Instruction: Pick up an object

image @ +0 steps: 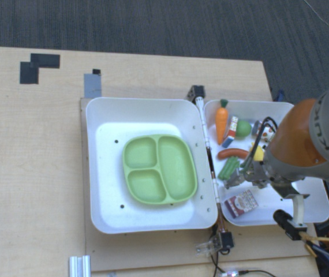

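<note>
The right bin (pixel 320 209) holds several small things. An orange carrot (pixel 221 123) lies at its far left, with a small red, white and blue pack (pixel 232 130) and a green round thing (pixel 243 128) beside it. A red sausage (pixel 232 153) lies above a dark green vegetable (pixel 228 168). Near the front lies a red and white packet (pixel 241 203). My gripper (pixel 240 176) hangs low over the bin, between the green vegetable and the packet. The wrist hides the bin's middle. I see nothing held.
The left bin (pixel 104 154) holds a light green divided plate (pixel 159 169). A yellow piece (pixel 259 153) shows by the wrist. The bins' shared wall (pixel 208 154) runs just left of the gripper. Dark patches mark the bench at far left.
</note>
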Tool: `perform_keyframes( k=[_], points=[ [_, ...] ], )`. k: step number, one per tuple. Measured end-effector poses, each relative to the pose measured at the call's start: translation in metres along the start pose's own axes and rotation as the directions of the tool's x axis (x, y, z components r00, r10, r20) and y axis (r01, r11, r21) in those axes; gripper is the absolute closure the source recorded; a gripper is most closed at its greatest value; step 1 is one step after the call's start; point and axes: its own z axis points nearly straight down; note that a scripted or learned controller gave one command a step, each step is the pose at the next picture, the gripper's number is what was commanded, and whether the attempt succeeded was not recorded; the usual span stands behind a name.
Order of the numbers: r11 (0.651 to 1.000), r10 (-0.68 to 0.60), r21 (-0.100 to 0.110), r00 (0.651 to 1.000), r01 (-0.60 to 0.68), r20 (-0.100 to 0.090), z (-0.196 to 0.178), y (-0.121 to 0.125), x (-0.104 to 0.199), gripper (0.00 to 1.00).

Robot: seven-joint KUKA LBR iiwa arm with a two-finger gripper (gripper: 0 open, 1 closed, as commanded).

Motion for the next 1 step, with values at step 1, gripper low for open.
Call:
perform_keyframes(
  k=[1],
  points=[
    [1.0,-0.003,-0.004,1.0,0.003,0.0,-0.0105,0.0015,0.0007,1.0]
  ],
)
